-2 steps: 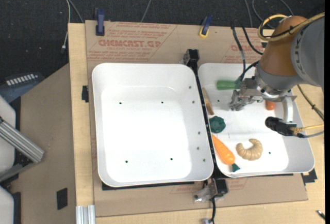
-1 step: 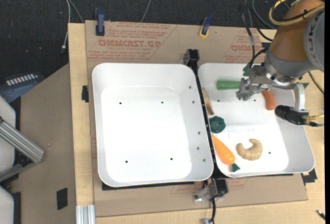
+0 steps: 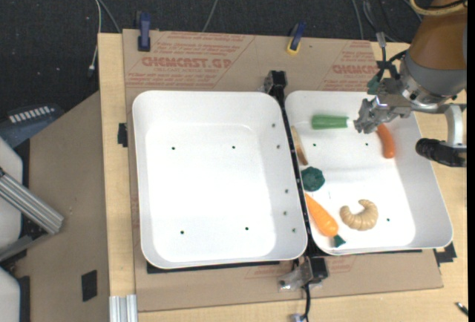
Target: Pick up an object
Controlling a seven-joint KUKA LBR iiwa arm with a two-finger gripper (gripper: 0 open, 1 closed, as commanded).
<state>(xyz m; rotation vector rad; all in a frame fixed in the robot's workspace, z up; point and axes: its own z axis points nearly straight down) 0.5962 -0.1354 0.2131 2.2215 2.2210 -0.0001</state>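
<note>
Your gripper (image 3: 369,120) hangs over far part of right white bin (image 3: 415,239), between green cylinder (image 3: 329,121) on left and orange carrot-shaped piece (image 3: 386,142) on right. Whether it grips anything: cannot tell. Tan croissant (image 3: 360,214) lies near front.

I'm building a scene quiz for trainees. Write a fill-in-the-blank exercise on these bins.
1. All the objects lie in the ____ bin.
2. The croissant lies to the ____ of the carrot.
3. The claw hovers just right of a ____ cylinder.
4. The dark green ball lies near that bin's ____ wall.

Missing words: right; right; green; left
</note>
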